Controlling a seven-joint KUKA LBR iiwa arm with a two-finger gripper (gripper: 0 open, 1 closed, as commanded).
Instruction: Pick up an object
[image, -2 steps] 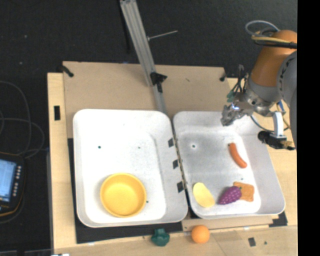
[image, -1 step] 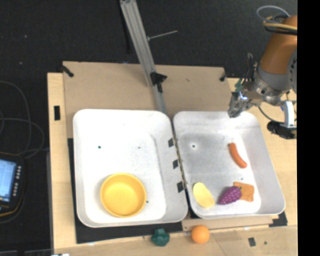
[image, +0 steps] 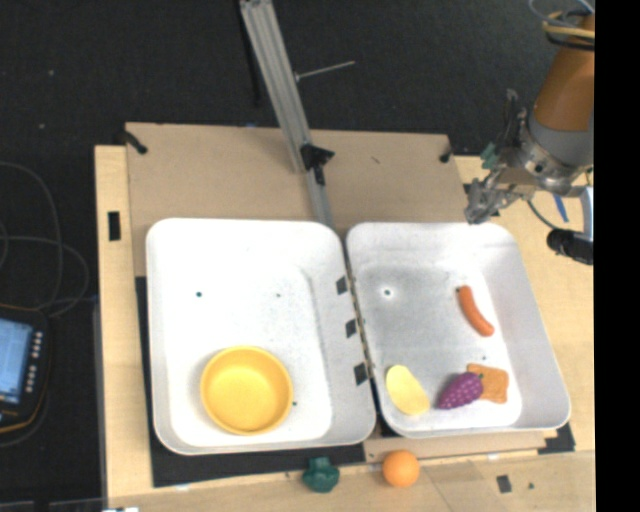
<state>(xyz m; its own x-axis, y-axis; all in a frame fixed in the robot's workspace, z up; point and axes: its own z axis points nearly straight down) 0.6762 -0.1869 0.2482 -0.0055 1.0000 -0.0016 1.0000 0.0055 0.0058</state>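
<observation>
Nearest to me, on the bench's (image: 115, 300) front strip outside the bins, an orange ball (image: 401, 468) sits at about 6 o'clock, with a small dark green thing (image: 321, 475) just to its left.

Just beyond them, inside the right bin (image: 430, 260), three things crowd the near rim. A pale yellow oval piece (image: 407, 390) lies at the bin's 7 o'clock, long axis running from 11 to 5. A purple grape bunch (image: 460, 391) lies beside it, long axis from 8 to 2, touching an orange block (image: 492, 383) at the 5 o'clock corner. Room around these is tight toward the near wall and open on the far side.

Level with them, the left bin (image: 240, 260) holds a yellow bowl (image: 246, 389) at its 7 o'clock, upright, close to the near rim.

Further up, the orange sausage (image: 475, 310) lies alone at the right bin's 3 o'clock, long axis from 11 to 5, near the right wall but apart from it. Bare floor spreads to its left and beyond it.

Farthest off, the gripper (image: 483, 208) hangs over the right bin's far corner at 1 o'clock, well apart from every object. I cannot tell how the jaws stand; nothing shows between them.
</observation>
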